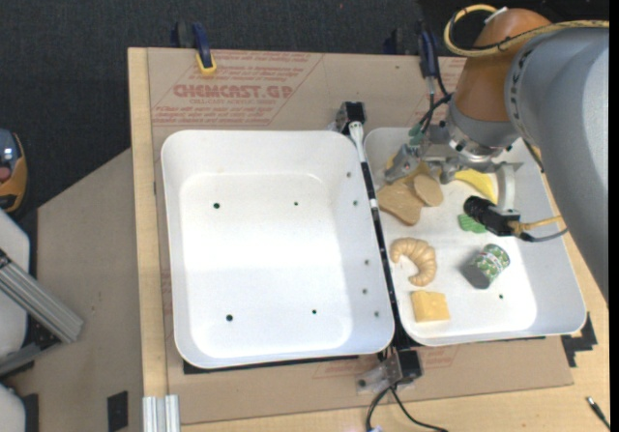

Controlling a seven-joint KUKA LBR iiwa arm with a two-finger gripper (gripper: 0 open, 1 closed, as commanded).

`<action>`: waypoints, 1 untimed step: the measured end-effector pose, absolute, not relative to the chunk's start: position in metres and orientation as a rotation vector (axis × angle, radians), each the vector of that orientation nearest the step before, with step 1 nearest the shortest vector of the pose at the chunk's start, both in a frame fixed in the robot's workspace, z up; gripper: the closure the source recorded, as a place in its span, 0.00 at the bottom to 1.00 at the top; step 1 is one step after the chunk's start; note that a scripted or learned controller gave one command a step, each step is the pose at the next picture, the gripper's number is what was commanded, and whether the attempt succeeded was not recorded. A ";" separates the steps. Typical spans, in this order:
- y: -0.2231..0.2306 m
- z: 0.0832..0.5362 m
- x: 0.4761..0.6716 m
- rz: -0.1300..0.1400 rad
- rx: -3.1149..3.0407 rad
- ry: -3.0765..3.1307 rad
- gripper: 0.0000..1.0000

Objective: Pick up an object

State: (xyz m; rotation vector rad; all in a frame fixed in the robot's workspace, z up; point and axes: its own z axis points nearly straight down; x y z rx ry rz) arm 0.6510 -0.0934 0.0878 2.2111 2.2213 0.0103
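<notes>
Hand (447, 161): low at right bin's (542, 319) far end, above bread (410, 198); grip state could not be told.
Items: croissant (415, 259), cheese (430, 305), can (488, 264), banana (477, 183) lay in right bin.

The grey arm with its orange band (493, 63) reaches into the right white bin (542, 309) at its 12 o'clock end. Tan bread pieces (406, 198) lie near the gripper (447, 161); a croissant (416, 259), yellow cheese cube (430, 305) and small green-labelled can (488, 264) sit toward 6 o'clock.
</notes>
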 end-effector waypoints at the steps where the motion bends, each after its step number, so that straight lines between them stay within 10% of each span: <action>1: -0.094 0.100 0.651 0.015 2.212 2.218 1.00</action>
